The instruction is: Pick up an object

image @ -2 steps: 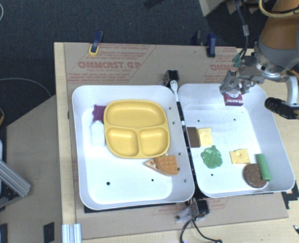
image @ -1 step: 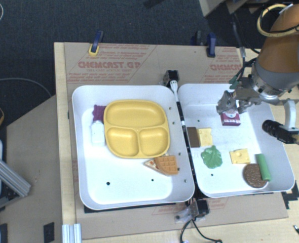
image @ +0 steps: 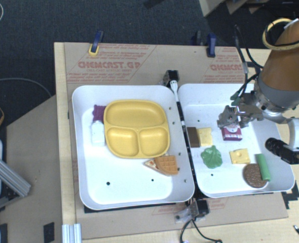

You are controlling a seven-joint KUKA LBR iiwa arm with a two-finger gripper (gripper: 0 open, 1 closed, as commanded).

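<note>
While reaching in, pincer point(image: 234, 119) hovers rt bin point(image: 210, 186).

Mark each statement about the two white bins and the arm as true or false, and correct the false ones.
1. The yellow divided plate lies in the left bin. True.
2. The green broccoli piece lies in the left bin. False: it lies in the right bin.
3. The gripper is over the right bin. True.
4. The brown round cookie sits on the yellow divided plate. False: it lies in the right bin, beside the green stick.
5. A waffle piece lies just below the plate in the left bin. True.
</note>
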